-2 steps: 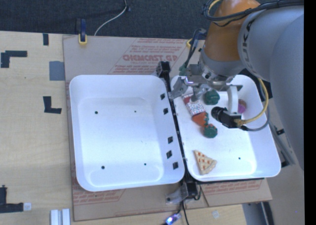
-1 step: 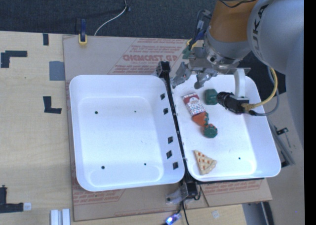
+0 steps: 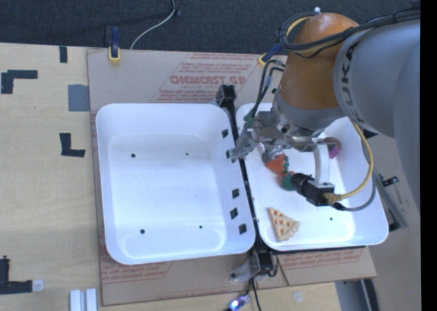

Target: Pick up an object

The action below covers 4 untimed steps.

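My gripper (image 3: 273, 157) hangs low in the right bin (image 3: 355, 231), near its left wall, under the orange wrist band. Right below it lies a small red-orange object (image 3: 276, 164) with a green piece (image 3: 287, 181) beside it. A tan waffle-patterned wedge (image 3: 281, 223) rests near the bin's front. A bit of purple (image 3: 334, 150) peeks out from behind the arm on the right. The arm's body hides the back of this bin.
The left bin (image 3: 164, 180) sits beside the right one, and a black divider with clips (image 3: 235, 166) runs between them. A black connector with a yellow cable (image 3: 317, 192) hangs off the arm over the right bin. Cardboard lies under both bins.
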{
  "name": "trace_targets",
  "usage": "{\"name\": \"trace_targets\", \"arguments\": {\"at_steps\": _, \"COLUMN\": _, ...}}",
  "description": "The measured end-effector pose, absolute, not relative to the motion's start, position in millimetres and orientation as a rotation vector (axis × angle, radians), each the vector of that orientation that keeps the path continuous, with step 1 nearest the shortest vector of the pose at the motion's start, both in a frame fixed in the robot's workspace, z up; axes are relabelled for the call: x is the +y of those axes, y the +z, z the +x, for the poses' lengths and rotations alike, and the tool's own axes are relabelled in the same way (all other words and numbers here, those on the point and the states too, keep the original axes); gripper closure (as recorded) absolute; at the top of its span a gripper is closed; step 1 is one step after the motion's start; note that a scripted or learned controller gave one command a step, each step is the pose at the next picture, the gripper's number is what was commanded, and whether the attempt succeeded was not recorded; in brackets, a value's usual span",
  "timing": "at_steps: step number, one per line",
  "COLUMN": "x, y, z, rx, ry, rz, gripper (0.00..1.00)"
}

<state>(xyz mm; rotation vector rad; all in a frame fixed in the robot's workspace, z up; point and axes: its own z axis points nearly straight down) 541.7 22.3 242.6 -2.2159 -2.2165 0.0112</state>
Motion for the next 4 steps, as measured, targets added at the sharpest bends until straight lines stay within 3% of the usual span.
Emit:
{"name": "trace_targets", "arguments": {"at_steps": 1, "x": 79, "y": 260, "z": 544.1, "rx": -2.227, "ry": 0.000, "rz": -2.214, "gripper": 1.00}}
{"name": "trace_targets", "arguments": {"at_steps": 2, "x": 109, "y": 350, "z": 546.2, "rx": -2.231, "ry": -0.011, "rz": -2.217, "gripper": 1.00}}
{"name": "trace_targets", "arguments": {"at_steps": 3, "x": 104, "y": 437, "z": 554.6, "rx": -2.228, "ry": -0.010, "rz": -2.222, "gripper": 1.00}}
{"name": "trace_targets", "arguments": {"at_steps": 4, "x": 55, "y": 259, "z": 489.0, "rx": -2.206, "ry": 0.029, "rz": -2.218, "gripper": 1.00}}
